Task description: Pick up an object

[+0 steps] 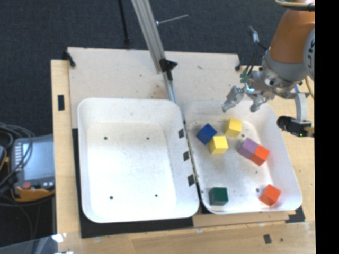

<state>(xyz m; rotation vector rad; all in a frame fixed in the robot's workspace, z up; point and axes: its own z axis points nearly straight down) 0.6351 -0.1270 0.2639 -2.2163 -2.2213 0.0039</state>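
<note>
My gripper (243,102) hangs open over the far edge of the right bin (286,165), with nothing between its fingers. Below it in that bin lie a yellow cube (233,126), a blue cube (206,133) and a second yellow cube (218,145). A purple block (247,147) touches an orange-red block (260,155) toward the right wall. Near the front of the bin sit a green cube (217,196) and an orange cube (270,194).
The left bin (132,160) stands beside the right one. A slanted aluminium post (151,30) rises from the bench behind the bins. A black fixture (294,125) sits at the right bin's far right rim.
</note>
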